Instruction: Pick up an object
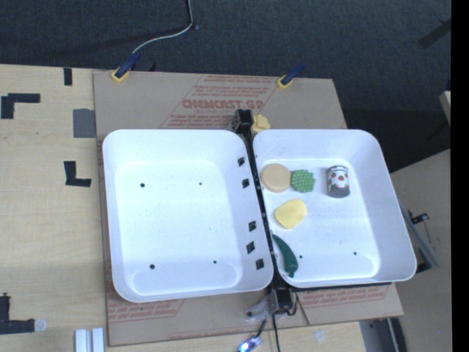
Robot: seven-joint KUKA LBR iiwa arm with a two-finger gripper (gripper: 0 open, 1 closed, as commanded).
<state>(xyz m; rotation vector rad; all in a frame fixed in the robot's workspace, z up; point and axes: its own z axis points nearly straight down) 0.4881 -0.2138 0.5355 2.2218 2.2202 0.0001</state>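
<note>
Five small things lie in the right bin (387,218), and any one of them would do for the pick. Furthest right is a little red-and-white can (337,181), so on the rig's word that the arm comes in from the right, I'd judge that the nearest target. It also stands apart from its neighbours. Just left of it, a green bumpy ball (302,180) touches a tan round disc (275,177), a tight pair and awkward to split. Below them a yellow lump (291,213) lies alone on open floor, another fair candidate. The dark green leaf (286,254) lies with its long axis slanting along the inner wall, hard against it, a poor bet. The left bin (176,211) sits alongside on the bench (44,218). Whether the fingers are apart or together I cannot tell.
</note>
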